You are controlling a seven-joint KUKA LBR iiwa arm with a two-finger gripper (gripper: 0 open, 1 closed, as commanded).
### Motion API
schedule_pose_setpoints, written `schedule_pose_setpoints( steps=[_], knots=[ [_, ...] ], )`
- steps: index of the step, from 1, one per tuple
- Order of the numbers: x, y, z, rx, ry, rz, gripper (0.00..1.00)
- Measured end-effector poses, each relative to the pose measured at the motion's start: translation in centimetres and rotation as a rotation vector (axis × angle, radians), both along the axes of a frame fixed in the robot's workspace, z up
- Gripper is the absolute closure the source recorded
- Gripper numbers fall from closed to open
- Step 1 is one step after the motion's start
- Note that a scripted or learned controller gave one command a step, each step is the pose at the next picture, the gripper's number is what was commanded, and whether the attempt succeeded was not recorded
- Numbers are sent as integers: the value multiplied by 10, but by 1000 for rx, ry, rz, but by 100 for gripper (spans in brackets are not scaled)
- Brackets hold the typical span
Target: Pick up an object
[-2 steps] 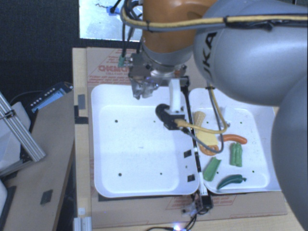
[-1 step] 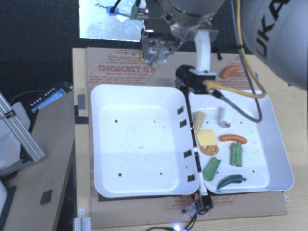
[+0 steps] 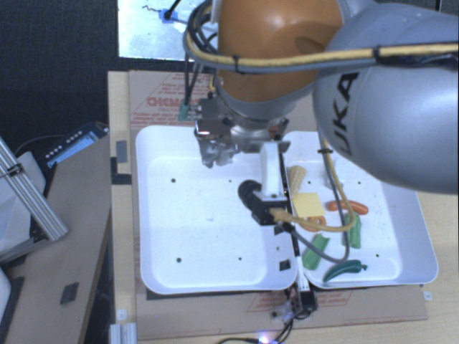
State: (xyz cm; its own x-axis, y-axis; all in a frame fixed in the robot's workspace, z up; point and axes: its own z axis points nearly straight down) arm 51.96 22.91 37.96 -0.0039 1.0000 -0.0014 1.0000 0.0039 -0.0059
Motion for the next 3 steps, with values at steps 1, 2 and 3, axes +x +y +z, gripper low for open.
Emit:
schedule_pose_setpoints(
  steps=[1,2,3],
  knots=[
    [55,5,-52,3,-9,-3,100],
    [34,-15,-149,-1,1,-4,100],
    [30,7,-6,7,-17,2,100]
  ],
)
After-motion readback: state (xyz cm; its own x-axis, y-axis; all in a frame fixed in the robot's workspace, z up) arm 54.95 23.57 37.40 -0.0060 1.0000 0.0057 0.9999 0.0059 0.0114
